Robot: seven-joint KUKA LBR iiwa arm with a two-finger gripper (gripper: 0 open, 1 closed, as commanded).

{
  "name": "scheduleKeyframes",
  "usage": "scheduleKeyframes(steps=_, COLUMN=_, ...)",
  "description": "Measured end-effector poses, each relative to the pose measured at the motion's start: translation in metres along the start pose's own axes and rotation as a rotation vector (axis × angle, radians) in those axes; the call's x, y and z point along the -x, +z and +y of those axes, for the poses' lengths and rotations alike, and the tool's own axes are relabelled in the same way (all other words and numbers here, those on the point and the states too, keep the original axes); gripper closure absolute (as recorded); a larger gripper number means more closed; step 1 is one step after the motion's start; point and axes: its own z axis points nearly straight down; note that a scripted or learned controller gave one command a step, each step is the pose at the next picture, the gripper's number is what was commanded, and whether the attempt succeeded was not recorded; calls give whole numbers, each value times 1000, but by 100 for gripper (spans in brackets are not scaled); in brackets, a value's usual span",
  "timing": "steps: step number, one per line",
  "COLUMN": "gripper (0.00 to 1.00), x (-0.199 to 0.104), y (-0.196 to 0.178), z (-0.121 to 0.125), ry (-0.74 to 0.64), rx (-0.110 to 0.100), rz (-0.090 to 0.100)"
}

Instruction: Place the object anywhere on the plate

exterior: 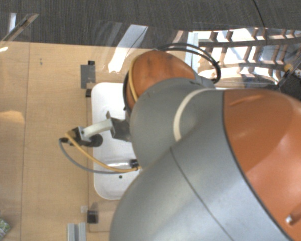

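Arm (215,159): grey and orange, covering most of the white bin (101,102).
Bin contents: hidden under the arm.
Gripper: obscured.
Object, plate: cannot tell where.
Tabletop (35,109): wooden.

One camera is looking down from above the counter (40,134) at a slant, facing toward the far edge, where dark ribbed flooring is running across the top of the frame. The arm (215,159) is reaching in from the right and passing very near the lens, so its grey and orange body is blocking most of the right and lower parts. A white bin (103,104) is showing partly at centre-left, with bare wood lying open to the left.
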Motion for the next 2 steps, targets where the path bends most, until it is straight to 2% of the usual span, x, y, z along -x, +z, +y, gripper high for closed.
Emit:
scheduleKeyframes(steps=1, gripper=100, x=-3, y=-10, z=10, ry=16, rx=0, rz=3)
scheduleKeyframes(steps=2, gripper=100, x=-1, y=117, z=-1, ry=-21, rx=-4, rz=3)
